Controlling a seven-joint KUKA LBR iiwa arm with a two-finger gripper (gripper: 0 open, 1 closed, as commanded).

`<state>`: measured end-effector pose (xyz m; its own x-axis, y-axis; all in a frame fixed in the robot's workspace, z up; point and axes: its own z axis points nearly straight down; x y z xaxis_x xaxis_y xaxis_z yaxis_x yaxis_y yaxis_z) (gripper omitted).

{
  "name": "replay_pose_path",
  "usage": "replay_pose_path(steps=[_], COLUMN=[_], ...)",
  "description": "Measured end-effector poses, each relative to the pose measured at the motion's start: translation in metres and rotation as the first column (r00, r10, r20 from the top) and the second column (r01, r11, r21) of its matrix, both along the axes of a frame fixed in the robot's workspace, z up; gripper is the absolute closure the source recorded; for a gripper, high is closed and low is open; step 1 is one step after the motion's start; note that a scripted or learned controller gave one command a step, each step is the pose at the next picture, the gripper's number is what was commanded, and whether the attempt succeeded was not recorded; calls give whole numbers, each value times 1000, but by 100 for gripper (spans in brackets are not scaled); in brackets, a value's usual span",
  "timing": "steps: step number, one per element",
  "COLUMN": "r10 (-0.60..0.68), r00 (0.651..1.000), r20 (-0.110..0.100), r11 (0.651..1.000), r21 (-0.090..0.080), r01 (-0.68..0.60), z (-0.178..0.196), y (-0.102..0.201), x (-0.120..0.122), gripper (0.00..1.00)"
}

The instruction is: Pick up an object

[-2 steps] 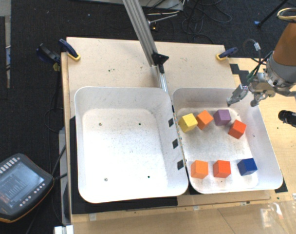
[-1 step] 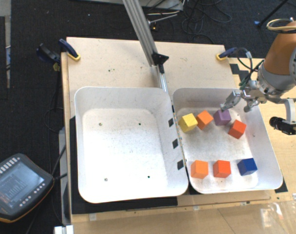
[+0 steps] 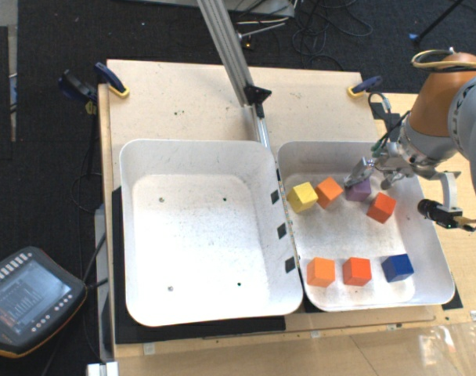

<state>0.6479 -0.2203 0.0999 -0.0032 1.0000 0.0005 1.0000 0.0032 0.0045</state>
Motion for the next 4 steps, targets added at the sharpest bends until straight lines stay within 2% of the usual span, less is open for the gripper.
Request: replay_pose_path(steps=[1,2,3,4], r10=[2,0,0,4], r00=[1000,1000,1000,1000], r20=[2,2,1,-6], r11=[1000,1000,1000,1000], r21=[-3,-3,-3,1], r01=[-2,0,0,-4], z=[12,74,111,106], y=[0,6,6,51], x=[1,-2,0,-12], gripper=[100,100,100,100])
